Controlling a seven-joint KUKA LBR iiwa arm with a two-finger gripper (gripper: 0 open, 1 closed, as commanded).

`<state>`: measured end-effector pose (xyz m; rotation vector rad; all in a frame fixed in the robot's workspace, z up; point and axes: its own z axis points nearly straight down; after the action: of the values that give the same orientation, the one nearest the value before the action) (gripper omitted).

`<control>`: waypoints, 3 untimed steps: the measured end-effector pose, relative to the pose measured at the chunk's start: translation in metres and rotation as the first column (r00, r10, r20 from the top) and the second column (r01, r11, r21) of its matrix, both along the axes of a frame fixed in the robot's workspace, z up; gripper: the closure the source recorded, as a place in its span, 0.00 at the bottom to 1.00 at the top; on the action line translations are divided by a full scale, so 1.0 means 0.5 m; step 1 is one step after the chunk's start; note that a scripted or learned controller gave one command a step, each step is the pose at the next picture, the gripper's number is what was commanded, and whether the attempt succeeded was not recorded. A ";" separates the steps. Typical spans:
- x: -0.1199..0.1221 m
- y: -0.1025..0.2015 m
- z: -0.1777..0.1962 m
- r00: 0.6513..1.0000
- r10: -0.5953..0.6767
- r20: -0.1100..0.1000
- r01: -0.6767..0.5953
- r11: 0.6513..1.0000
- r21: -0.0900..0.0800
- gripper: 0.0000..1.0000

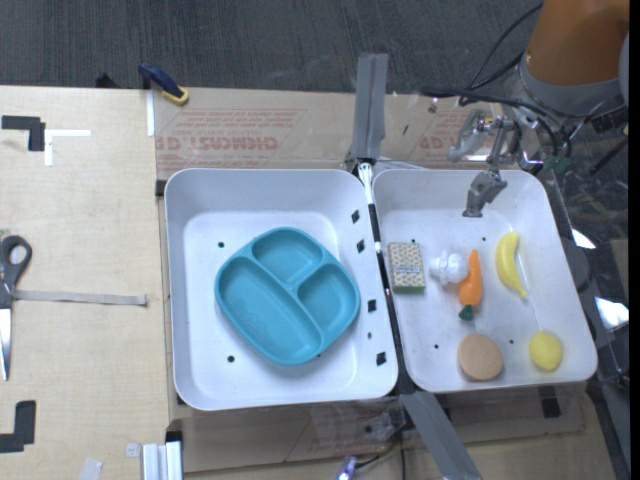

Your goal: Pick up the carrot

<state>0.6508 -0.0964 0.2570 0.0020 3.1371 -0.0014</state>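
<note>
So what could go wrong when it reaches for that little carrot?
The carrot lies close against a small white object, so the gripper might nudge or catch that instead. The banana and the checkered block lie near on either side, leaving little room for the fingers. The gripper also sits well toward the bin's back, apart from the carrot, so a slightly off descent could miss such a slim target.
</note>
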 end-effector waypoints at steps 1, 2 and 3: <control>-0.014 -0.045 -0.264 0.999 0.051 0.018 -0.051 0.999 -0.001 0.00; -0.101 -0.051 -0.323 0.998 0.058 0.004 -0.058 0.998 0.000 0.00; -0.211 -0.151 -0.327 0.998 0.055 0.001 -0.055 0.998 0.000 0.00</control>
<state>0.5454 -0.1719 0.0937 -0.0848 3.1353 -0.0015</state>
